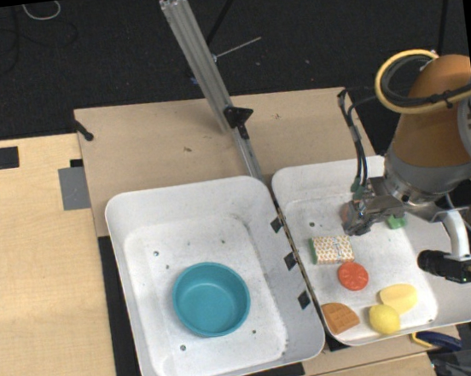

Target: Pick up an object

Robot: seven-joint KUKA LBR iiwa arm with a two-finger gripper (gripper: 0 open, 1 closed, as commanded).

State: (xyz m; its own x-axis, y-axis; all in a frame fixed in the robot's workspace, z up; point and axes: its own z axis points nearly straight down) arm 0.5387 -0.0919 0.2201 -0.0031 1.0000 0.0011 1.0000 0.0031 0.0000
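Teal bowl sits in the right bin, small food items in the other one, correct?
Not quite. The camera view shows the teal bowl in the left bin; the small food items, such as the red tomato, lie in the right bin.

Pincer point(358, 220) above right bin point(304, 184), beside checkered block point(333, 250).

In the right bin point(305, 191) a checkered block point(333, 250) is lying flat, a red round piece point(353, 276) sitting just below it, with a brown wedge point(340, 317), a yellow ball point(384, 319) and a yellow lump point(399, 296) resting along the near edge.
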